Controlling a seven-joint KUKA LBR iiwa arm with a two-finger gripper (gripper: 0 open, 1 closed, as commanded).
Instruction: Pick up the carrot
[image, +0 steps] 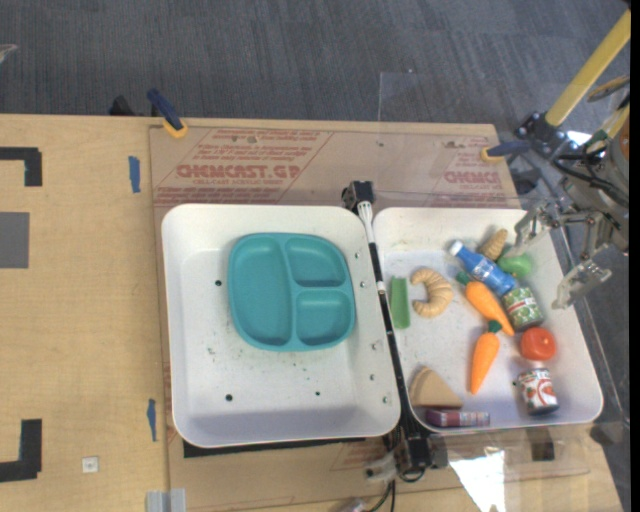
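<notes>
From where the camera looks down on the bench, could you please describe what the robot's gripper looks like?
At the upper right, over the right white bin, the gripper is a thin, pale metallic frame of slender struts ending in two narrow fingers. Dark cables and blue fittings bunch above it, beside a slanted yellow bar. Finer markings are too small to tell.

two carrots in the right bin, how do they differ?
The upper carrot lies on a diagonal, tip pointing lower right, wedged against the blue bottle and the jar. The lower carrot stands nearer vertical in the view, tip pointing down, with bare bin floor around it. The upper one looks slightly longer. Both are orange and tapered, and both lie in the right bin.
</notes>
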